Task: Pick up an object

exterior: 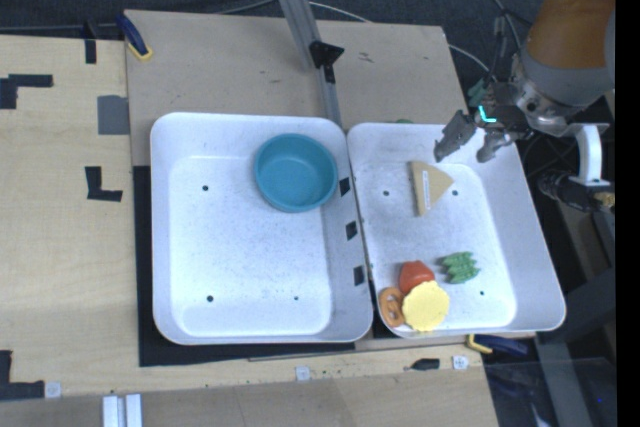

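Hovering over the upper right part of the frame, the gripper [468, 143] has its two dark fingers spread apart with nothing between them, just above the far edge of the right bin [530, 245]. Both bins are shallow, glossy white plastic with rounded corners and faint speckling. The left bin [200, 245] holds one round blue bowl [295, 172], smooth and deep, near its upper right corner. In the right bin a tan wedge [429, 186], flat and triangular, lies just below the gripper. Toward the lower middle of the frame a red rounded piece [416, 274], a lumpy yellow piece [426, 306], an orange ring-shaped piece [390, 307] and a knobbly green piece [459, 266] cluster near the right bin's near edge.
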